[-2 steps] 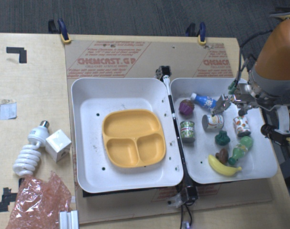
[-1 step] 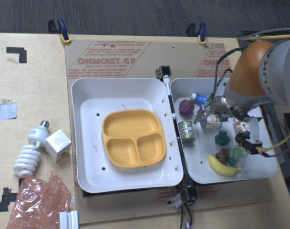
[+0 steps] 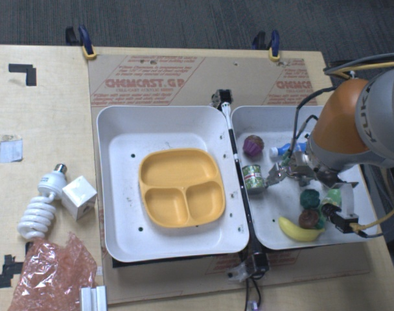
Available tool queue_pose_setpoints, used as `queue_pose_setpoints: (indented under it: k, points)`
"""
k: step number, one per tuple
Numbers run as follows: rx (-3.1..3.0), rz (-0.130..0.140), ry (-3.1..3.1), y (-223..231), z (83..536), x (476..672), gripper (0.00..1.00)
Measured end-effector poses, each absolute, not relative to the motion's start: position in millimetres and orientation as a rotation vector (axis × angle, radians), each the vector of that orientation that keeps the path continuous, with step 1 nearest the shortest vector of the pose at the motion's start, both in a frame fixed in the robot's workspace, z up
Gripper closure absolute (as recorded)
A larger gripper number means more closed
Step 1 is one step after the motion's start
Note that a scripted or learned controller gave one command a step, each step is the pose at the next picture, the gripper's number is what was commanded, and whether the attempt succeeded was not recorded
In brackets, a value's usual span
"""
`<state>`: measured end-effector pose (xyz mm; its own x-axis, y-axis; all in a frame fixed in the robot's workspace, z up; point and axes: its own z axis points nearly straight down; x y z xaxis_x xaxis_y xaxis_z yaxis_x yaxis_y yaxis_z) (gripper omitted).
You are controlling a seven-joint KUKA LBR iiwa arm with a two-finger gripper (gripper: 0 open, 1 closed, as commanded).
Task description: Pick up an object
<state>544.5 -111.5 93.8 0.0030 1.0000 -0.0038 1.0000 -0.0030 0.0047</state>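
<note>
Small green-labelled can [image 3: 252,177], upright.

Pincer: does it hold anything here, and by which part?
Cannot be told. The pincer sits beside the small green can in the right bin, but no object shows between its tips.

Yellow tray [image 3: 182,188]; purple ball [image 3: 253,146]; yellow banana [image 3: 299,230]; green can [image 3: 253,177].

A yellow divided tray [image 3: 182,188] lies in the left bin [image 3: 113,173]. Right of that tray – in the right bin [image 3: 262,232] – the gripper [image 3: 277,173] hangs just beside a green can [image 3: 252,177], above a banana [image 3: 299,229].
</note>
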Motion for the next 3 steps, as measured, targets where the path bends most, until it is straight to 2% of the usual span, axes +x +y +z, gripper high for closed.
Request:
queue_pose_setpoints:
  k: [1,2,3]
  points:
    - [2.219,-0.002,2.198,-99.8,95.0,492.5,0.00]
    - [2.222,0.003,2.207,-96.9,103.8,493.4,1.00]
    - [2.219,0.002,2.221,-41.4,209.1,487.5,1.00]
